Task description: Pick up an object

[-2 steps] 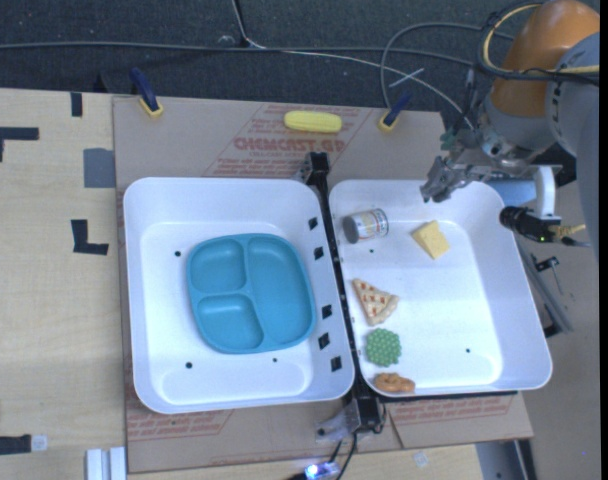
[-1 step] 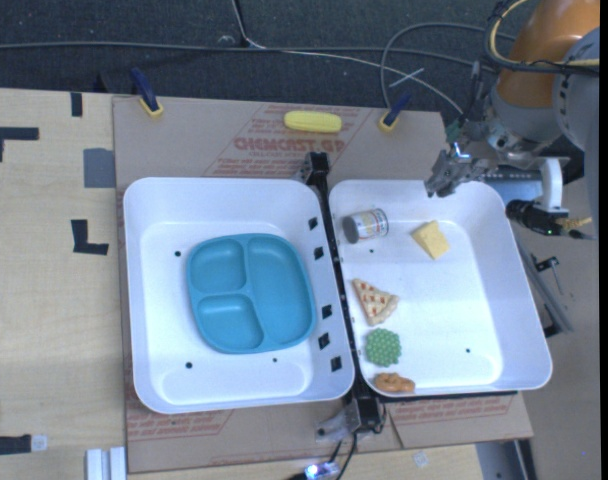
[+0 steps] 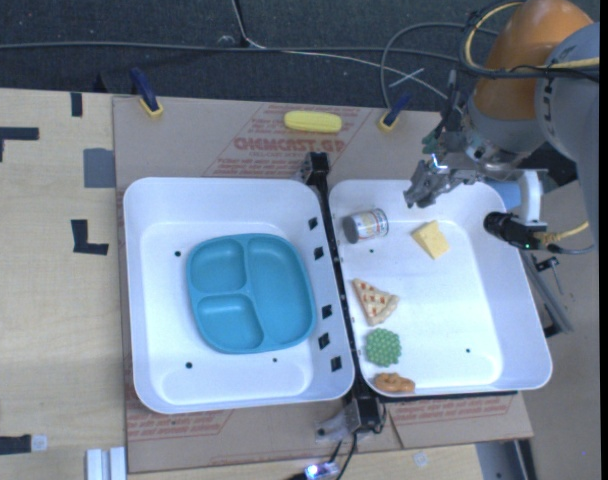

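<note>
The gripper [image 3: 421,194] hangs over the far edge of the right bin [image 3: 504,363], with nothing between its fingers; I cannot tell whether they are apart or together. In that bin a small can [image 3: 365,225] lies near the far left corner, a yellow cheese block [image 3: 431,239] just beside it, and a pizza slice [image 3: 374,300], green pea cluster [image 3: 383,346] and brown pastry [image 3: 394,382] run along the left edge. The left bin [image 3: 149,298] holds a blue divided plate [image 3: 250,293].

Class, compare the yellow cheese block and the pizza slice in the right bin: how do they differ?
The cheese block is plain yellow; the pizza slice is tan with red patches. The cheese block is squarish, the pizza slice triangular. The cheese block lies nearer the gripper, the pizza slice nearer the bin divider. Both rest flat in the right bin.
</note>
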Controlling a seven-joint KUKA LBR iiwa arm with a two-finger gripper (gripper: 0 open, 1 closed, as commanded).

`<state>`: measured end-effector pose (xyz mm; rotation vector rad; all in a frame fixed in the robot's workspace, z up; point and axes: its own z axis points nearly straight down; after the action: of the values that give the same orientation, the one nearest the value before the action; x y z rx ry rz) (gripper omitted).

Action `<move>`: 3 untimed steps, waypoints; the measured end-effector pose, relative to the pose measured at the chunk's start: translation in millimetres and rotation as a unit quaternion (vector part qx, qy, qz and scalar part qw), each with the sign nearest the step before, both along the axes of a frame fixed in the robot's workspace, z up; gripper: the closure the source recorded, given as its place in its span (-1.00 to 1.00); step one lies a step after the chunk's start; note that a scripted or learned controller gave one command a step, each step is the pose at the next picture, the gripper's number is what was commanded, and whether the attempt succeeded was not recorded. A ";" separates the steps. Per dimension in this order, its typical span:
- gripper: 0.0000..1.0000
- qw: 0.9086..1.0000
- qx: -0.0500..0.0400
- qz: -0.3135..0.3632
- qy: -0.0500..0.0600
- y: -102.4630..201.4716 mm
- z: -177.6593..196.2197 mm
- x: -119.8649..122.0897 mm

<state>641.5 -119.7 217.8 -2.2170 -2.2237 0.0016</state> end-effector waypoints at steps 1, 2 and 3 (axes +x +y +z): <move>1.00 1.000 0.001 0.001 0.001 52.6 -9.3 -11.9; 1.00 1.000 0.001 0.001 0.001 103.3 -16.6 -33.6; 1.00 1.000 0.000 0.001 0.001 147.2 -17.1 -55.3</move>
<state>586.2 27.5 200.7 -2.2135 -2.2246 0.0027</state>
